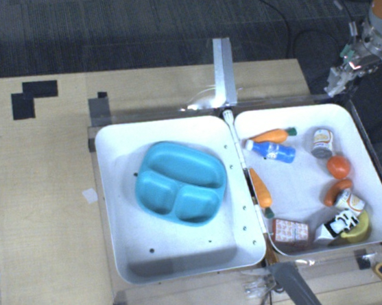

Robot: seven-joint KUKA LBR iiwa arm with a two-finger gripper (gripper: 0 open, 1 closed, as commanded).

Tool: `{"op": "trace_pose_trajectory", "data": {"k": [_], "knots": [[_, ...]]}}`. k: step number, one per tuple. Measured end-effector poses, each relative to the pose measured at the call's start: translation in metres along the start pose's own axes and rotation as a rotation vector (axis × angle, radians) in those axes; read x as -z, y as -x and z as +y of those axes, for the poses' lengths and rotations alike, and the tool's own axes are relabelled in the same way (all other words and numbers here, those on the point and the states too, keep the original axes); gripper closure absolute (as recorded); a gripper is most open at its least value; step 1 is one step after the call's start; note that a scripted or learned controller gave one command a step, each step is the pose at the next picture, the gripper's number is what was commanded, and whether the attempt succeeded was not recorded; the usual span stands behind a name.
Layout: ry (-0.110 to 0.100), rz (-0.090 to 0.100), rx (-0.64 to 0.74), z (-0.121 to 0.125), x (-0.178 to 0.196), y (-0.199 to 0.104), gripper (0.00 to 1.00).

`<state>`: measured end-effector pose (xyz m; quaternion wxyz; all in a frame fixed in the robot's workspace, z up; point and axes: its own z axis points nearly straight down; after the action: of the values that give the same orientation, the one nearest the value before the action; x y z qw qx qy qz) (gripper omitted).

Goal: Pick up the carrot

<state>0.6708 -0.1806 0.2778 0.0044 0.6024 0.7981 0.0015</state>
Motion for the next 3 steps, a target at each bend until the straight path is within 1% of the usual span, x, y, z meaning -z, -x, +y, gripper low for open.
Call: {"op": "trace_pose_trajectory", "data": {"k": [1,2,3], "knots": [[-0.001,0.001,-0.036,0.002,0.000,-0.008,1.00],[0.000,0.002,0.237,0.018,0.014,-0.065,1.00],[0.000,0.002,0.254,0.020,0.004,-0.071,1.00]]}}
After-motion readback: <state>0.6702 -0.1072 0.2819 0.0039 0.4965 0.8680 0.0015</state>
